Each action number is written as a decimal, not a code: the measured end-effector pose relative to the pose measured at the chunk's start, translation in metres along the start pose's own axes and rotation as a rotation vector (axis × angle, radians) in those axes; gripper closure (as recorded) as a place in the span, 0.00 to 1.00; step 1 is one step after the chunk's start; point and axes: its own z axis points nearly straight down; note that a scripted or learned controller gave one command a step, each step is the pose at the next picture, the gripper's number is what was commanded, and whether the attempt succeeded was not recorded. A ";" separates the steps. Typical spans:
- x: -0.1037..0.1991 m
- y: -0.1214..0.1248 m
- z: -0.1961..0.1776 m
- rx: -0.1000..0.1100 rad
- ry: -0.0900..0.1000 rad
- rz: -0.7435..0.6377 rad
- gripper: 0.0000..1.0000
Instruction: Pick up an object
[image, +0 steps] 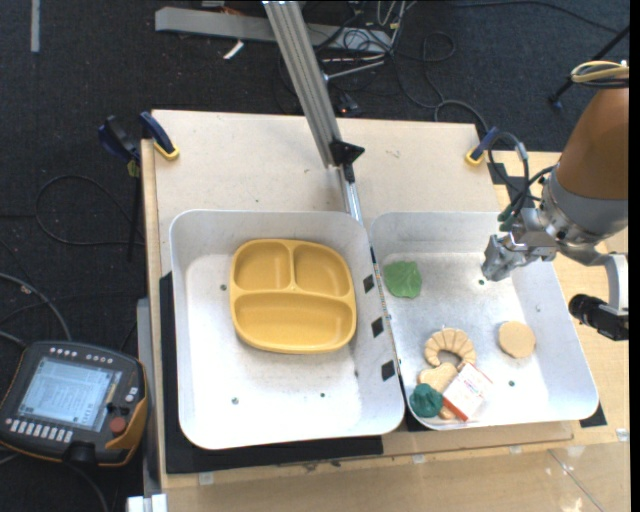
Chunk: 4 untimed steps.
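Camera view, looking down at a slant: the gripper (497, 262) hangs over the upper part of the right bin (560, 300), and whether it is open or closed cannot be told (nothing is seen in its grasp). A green leaf-shaped piece (404, 279) lies to its left. Nearer the front lie a tan round piece (517, 340), a curled pastry-like piece (450, 347), a red-and-white packet (467, 391) and a dark green lump (427, 400). The left bin (200, 330) holds a yellow divided tray (293, 295)
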 end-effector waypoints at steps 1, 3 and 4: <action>0.000 0.001 -0.011 0.005 0.001 0.000 1.00; 0.115 0.011 0.004 0.009 0.004 -0.004 1.00; 0.177 0.020 0.011 0.007 0.004 -0.006 1.00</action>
